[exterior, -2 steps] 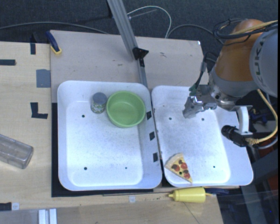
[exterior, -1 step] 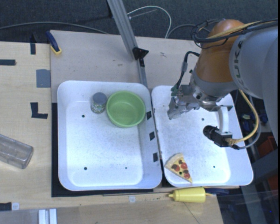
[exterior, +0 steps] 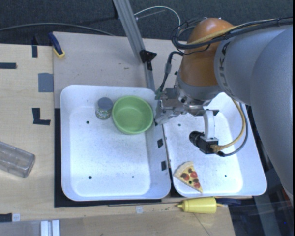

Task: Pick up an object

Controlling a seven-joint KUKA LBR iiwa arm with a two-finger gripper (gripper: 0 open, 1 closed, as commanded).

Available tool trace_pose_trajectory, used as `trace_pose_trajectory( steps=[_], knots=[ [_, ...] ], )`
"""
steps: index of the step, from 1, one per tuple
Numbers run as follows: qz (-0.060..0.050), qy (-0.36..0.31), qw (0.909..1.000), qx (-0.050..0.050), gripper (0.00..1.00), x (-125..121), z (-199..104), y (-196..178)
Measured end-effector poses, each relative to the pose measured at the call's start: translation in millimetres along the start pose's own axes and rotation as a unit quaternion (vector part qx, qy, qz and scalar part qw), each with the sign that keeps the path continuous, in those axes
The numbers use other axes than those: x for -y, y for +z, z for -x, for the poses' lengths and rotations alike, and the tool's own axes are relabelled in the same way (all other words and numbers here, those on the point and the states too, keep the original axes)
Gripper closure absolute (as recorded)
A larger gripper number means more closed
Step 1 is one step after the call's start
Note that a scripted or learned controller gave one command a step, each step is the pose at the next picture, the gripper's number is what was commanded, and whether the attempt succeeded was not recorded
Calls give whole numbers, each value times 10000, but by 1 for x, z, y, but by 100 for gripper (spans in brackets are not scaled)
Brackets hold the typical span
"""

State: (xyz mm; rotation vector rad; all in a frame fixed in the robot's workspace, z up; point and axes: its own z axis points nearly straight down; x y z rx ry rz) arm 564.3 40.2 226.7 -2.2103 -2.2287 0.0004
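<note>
Two bins sit side by side: the left bin (exterior: pixel 78 181) holds a green bowl (exterior: pixel 132 114) and a small grey-capped jar (exterior: pixel 103 108), touching. A pizza slice toy (exterior: pixel 189 175) lies in the right bin (exterior: pixel 246 181). The gripper (exterior: pixel 168 107) hangs over the dividing rims; its state is unclear.

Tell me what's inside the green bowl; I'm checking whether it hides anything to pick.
The green bowl in the left bin shows only its own bare green interior. Whatever lies under the bowl is covered, and the grey-lidded small can stands beside it, not inside.
</note>
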Motion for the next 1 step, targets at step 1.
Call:
trace_pose_trajectory(
  steps=[1],
  knots=[
    [0, 4, 10000, 0, 100, -1, -51, -1]
  ],
)
